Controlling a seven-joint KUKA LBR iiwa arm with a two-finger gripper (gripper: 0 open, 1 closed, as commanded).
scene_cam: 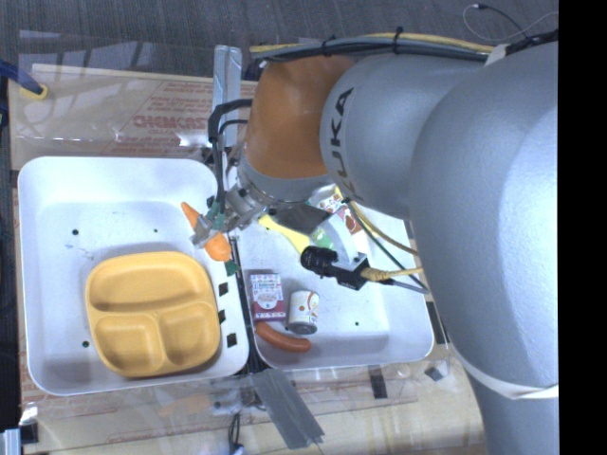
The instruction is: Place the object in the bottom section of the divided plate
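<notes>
A yellow divided plate (142, 290) lies in the left bin (66, 207), with one long section at its far side and two smaller ones at its near side; all three are bare. My gripper (212, 226) hangs over the wall between the two bins, just beyond the plate's far right corner. An orange carrot-like object (219, 246) sits between its fingers, one end sticking out up-left and the other down-right. The gripper is shut on it. The arm's orange band and grey body cover the far part of the right bin.
The right bin (379, 335) holds a red packet (266, 294), a small can (303, 312), a red sausage (282, 338), a yellow piece (277, 225) and a white packet (343, 227). A black cable plug (327, 262) hangs from the arm.
</notes>
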